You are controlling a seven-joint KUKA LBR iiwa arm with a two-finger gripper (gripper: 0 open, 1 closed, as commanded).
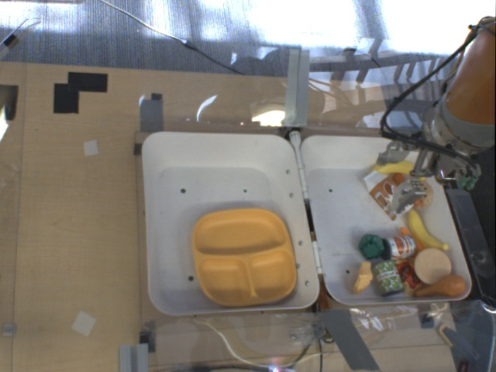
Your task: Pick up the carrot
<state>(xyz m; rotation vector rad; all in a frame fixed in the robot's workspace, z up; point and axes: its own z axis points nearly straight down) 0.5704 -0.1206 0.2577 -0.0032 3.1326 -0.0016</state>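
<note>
My pincer (407,200) hangs low over the right bin's (341,208) far side, on an orange packet (385,192); its spread I cannot tell. The carrot's whereabouts I can't determine among that clutter

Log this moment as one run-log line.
claw: over right bin, upper part | carrot: beside claw, in bin | yellow tray: left bin

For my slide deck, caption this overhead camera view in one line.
Arm's pincer poised over the right bin of toy food; yellow divided tray sits in the left bin.
</note>
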